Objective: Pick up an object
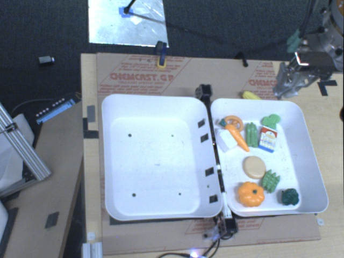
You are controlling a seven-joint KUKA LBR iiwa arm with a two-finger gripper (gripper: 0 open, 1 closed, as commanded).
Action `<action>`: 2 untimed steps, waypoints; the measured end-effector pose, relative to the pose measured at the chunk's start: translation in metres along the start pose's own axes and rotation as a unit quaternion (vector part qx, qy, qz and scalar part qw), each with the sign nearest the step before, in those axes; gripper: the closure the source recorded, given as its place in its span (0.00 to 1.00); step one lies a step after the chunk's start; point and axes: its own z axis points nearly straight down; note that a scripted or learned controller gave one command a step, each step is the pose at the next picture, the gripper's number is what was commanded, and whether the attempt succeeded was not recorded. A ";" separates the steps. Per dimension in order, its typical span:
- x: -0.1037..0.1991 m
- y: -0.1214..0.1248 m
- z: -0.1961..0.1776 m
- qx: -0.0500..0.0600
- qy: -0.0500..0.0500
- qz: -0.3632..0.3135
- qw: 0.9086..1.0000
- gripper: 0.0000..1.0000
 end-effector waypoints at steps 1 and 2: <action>-0.069 0.000 0.024 0.001 0.000 0.001 1.000 1.00; 0.026 0.000 -0.001 0.000 0.002 -0.009 1.000 1.00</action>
